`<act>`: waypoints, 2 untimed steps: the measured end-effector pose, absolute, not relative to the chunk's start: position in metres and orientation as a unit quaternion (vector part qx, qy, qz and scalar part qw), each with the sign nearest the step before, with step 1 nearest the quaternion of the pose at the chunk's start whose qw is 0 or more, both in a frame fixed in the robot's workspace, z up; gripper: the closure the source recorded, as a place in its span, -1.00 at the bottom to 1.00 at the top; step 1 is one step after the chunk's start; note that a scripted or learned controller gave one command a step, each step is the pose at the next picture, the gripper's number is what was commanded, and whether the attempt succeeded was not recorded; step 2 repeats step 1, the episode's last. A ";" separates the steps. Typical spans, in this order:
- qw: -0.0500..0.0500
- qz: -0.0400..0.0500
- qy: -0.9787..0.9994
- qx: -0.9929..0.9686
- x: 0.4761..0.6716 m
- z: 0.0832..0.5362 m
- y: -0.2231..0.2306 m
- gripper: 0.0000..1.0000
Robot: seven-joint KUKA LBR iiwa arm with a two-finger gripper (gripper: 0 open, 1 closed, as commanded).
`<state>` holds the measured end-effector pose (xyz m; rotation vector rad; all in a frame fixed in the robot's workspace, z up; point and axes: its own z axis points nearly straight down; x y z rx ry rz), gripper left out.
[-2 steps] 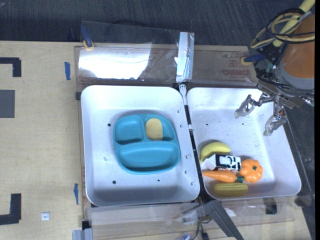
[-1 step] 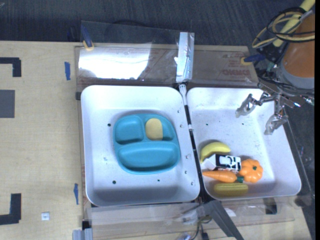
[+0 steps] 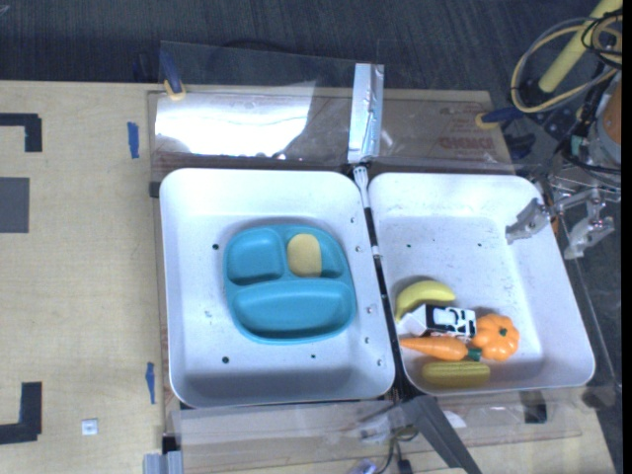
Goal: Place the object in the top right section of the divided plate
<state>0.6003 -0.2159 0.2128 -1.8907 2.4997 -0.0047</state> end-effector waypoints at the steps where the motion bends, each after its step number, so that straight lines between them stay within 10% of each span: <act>1: 0.003 -0.001 0.634 -0.774 0.629 0.220 -0.221 -1.00; 2: 0.003 -0.001 0.634 -0.774 0.629 0.220 -0.221 -1.00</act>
